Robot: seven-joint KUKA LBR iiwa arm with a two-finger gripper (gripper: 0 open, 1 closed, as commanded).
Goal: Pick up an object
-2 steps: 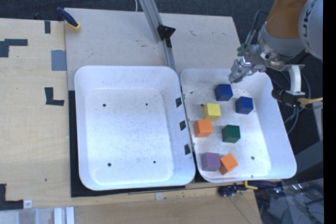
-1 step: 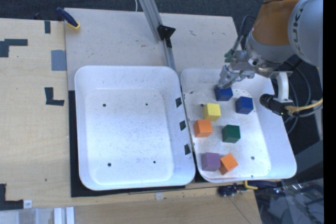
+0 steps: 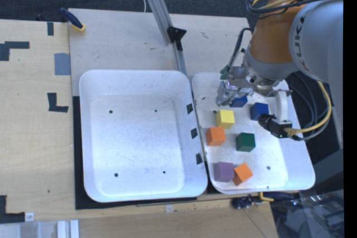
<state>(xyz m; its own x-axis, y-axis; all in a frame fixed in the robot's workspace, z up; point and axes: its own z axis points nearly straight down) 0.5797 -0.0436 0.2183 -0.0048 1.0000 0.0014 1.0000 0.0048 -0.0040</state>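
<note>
Nearest the camera in the right shallow white plastic bin (image 3: 295,173) lie a small orange cube (image 3: 242,173) and a purple block (image 3: 223,170), touching each other. Farther back sit a dark green cube (image 3: 245,141) and a second orange block (image 3: 215,135), then a yellow cube (image 3: 226,117) and a blue block (image 3: 259,110) toward the bin's right side. Beyond these, the metal two-finger gripper (image 3: 227,95) reaches down at the bin's far end, just beside another blue block (image 3: 239,101) that lies against it. Whether the claw is spread or closed cannot be told from this angle, and nothing is visibly pinched between its tips. By my judgement the pick is not yet done: every block rests on the bin floor, and a grasp and lift are left. The left shallow white bin (image 3: 89,120) lies beside it. On the grey arm (image 3: 312,36), dark letters run along the casing, cut off and too slanted to read surely.
</note>
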